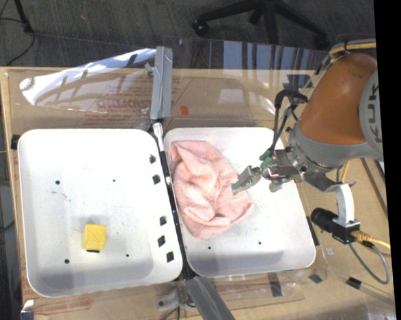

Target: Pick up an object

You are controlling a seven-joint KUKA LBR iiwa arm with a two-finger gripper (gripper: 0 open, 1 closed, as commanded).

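Reaching in from the right, our end effector [245, 181] hangs over the right bin [289, 249], its tip at the right edge of the crumpled pink towel [204, 188]; whether it is released or clenched we cannot tell. We see the towel heaped in that bin's left half, running lengthwise from the far wall toward the near one, directly left of the tip. A small yellow block [94, 237] sits well apart in the left bin [42, 153].
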